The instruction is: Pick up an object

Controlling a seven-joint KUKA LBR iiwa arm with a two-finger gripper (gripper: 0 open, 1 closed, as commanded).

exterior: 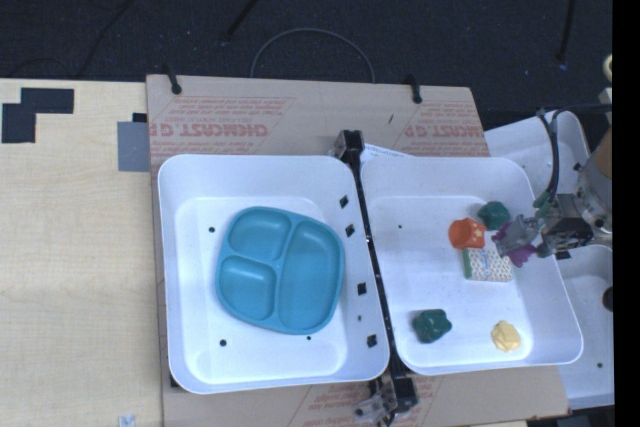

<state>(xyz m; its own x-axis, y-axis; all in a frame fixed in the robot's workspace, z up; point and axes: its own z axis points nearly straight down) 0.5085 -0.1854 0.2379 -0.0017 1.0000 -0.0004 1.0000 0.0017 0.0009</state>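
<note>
Right edge of the frame, mid-height: gripper point(548, 237), low over the right-hand side of the right bin point(420, 255). Open or closed? Cannot tell; dark parts and cabling blur together there.

Just left of the gripper, touching it or nearly so: a small purple piece point(517, 243). Cannot tell whether gripped or merely lying beside it.

Clustered close by in the upper right of that bin:
- orange object point(466, 234), left of the purple piece
- teal object point(493, 213), just above and right of the orange one
- flat patterned packet point(488, 265) with a green left edge, directly under the orange object and touching the purple piece at its right corner

Lower in the same bin, well apart from the cluster: dark green object point(432, 325) near the bottom centre, and pale yellow object point(506, 336) toward the bottom right corner.

Centre left of the frame: left bin point(183, 185), white and shallow, side by side with the right one along a dark seam. Inside it, a blue divided plate point(280, 267) lying flat, three compartments up.

Under both bins: a brown cardboard sheet point(300, 115) with red lettering printed on it, on the pale bench.
</note>
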